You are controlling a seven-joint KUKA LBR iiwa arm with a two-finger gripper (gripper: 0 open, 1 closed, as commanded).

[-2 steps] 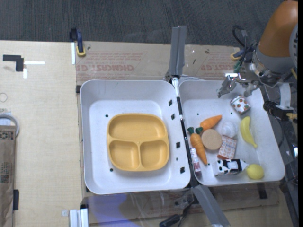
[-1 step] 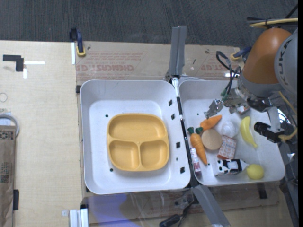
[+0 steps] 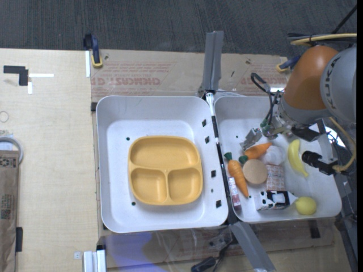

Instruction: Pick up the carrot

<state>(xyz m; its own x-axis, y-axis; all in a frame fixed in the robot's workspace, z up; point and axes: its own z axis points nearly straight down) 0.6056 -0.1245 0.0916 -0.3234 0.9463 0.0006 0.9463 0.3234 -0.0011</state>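
You find the carrot (image 3: 238,177) in the right bin (image 3: 334,208), just beside the round brown piece (image 3: 254,171); it looks light, stiff and smooth, so take its thick middle; the gripper (image 3: 253,136) has open fingers.

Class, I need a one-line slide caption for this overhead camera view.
KUKA gripper hovers over the right bin near two carrots among toy food; a yellow divided plate sits in the left bin.

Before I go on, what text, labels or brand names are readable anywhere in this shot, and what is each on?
Red block lettering on the cardboard sheet behind the bins: seen upside down and faint, too blurred to read for certain.
Print on the small packet in the right bin: too small to read.
Print on the brown paper bag at the left edge: too small to read.
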